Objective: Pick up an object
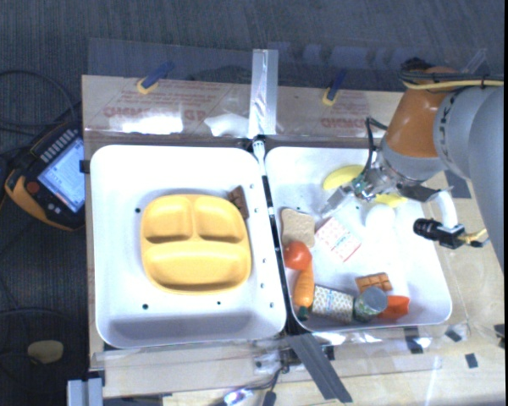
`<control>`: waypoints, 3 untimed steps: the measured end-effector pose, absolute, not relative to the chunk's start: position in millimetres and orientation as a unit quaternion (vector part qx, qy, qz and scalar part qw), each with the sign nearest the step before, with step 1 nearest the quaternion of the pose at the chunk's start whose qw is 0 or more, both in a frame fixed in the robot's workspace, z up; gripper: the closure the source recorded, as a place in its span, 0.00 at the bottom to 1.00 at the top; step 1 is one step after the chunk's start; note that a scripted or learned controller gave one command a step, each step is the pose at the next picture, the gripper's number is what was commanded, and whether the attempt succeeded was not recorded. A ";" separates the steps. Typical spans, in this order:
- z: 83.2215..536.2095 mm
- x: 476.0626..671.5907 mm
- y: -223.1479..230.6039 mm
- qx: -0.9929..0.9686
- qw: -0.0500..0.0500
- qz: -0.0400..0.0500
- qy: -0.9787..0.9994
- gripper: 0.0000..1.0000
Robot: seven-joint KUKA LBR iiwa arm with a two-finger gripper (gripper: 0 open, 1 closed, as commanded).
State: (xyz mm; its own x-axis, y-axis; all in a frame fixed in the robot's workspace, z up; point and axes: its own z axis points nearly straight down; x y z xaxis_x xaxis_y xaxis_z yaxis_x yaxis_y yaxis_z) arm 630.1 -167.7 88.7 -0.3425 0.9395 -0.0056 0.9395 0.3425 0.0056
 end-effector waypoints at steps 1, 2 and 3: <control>89.6 563.6 -179.2 0.655 0.005 0.003 0.755 0.00; 89.9 628.0 -203.2 0.630 -0.004 0.005 0.776 0.00; 142.0 639.2 -190.7 0.472 0.001 -0.001 0.882 0.00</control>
